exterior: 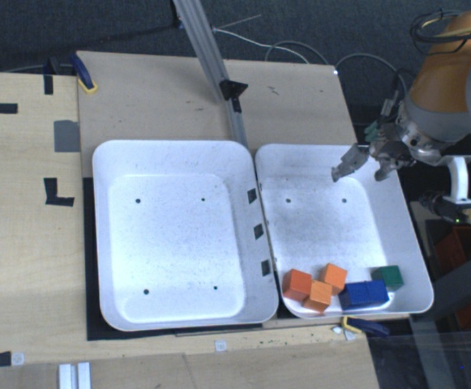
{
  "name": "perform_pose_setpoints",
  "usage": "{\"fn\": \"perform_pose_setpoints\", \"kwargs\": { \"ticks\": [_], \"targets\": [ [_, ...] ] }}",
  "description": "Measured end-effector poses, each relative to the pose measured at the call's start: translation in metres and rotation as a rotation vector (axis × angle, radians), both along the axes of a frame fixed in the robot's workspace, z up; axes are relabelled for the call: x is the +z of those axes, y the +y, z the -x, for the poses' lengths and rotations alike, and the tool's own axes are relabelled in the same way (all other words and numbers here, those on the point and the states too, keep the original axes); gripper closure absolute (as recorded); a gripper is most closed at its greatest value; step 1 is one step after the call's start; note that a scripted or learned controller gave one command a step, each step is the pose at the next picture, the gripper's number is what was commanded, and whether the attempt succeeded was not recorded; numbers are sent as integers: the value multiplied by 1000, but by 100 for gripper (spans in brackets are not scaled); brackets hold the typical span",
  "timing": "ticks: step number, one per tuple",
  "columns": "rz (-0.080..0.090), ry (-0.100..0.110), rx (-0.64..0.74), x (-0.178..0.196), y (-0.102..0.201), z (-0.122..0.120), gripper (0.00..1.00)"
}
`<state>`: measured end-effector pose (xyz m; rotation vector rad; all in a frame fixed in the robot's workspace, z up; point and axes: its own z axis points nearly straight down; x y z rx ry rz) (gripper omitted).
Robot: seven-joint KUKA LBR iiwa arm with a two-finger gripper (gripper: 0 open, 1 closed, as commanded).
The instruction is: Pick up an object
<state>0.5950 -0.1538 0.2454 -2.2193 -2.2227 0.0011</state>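
Two bins (178,156) glossy white plastic, speckled; bench (24,233) pale matt wood.

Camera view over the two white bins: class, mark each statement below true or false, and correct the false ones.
1. All the blocks lie in the right bin. True.
2. The gripper holds an orange block. False: nothing is between its fingers; it hangs over the right bin's far end.
3. The blue block lies beside the green block. True.
4. The blocks sit at the bin's far edge. False: they cluster along its near edge.
5. The orange blocks lie left of the blue one. True.
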Motion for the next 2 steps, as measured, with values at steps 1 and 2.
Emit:
{"fn": "perform_pose_setpoints", "kwargs": {
  "ticks": [1,2],
  "targets": [
    [0,-2,1,24,14,6,0],
    [1,-6,3,57,27,-36,0]
  ]
}}
